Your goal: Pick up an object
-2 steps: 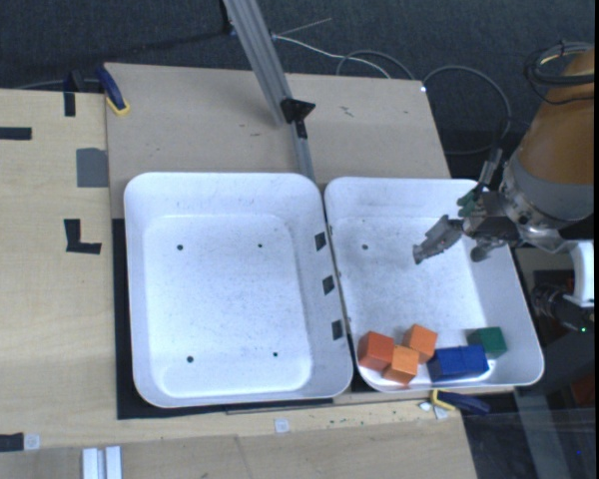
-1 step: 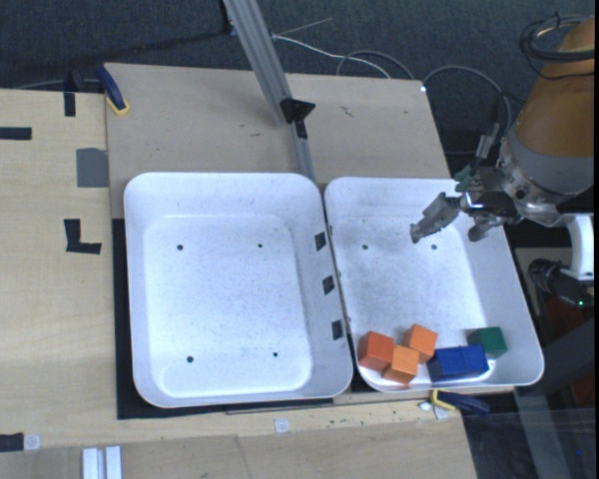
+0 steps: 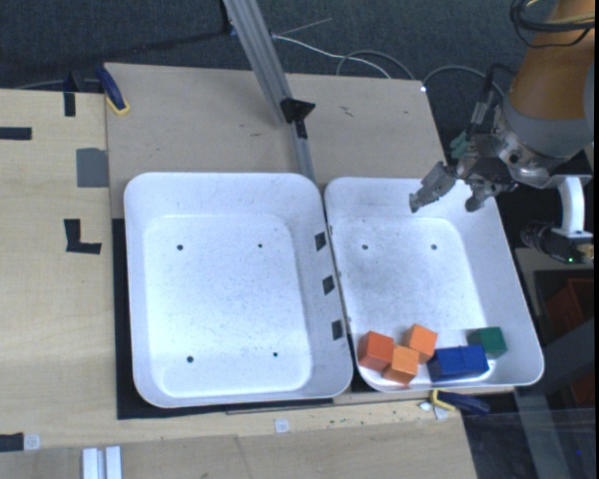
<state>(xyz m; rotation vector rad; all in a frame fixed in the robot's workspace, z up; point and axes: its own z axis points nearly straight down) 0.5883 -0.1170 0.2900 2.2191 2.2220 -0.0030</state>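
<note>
you are at the approach step: nothing is picked yet. the jaws (image 3: 449, 194) hang spread wide with nothing between them, above the far right part of the right bin (image 3: 479, 230), near its back rim. the things to pick all sit at the opposite, near end of that bin: three orange blocks (image 3: 399, 352) bunched together, a blue block (image 3: 458, 363) just beside them, and a green block (image 3: 491, 340) close behind the blue one, toward the right wall.

your next move, as i judge it, calls for carrying the arm toward the near rim and coming down over one block. the cluster is tight and pressed close to the near wall, so you get little room for a finger on that side. the green block looks like the freer target, though the right wall is close to it.

the middle of the right bin gives open room for travel. the left bin (image 3: 220, 287) lies across the shared rim, and a slanted metal rail (image 3: 265, 58) stands well behind both bins on the worktop (image 3: 180, 118).
</note>
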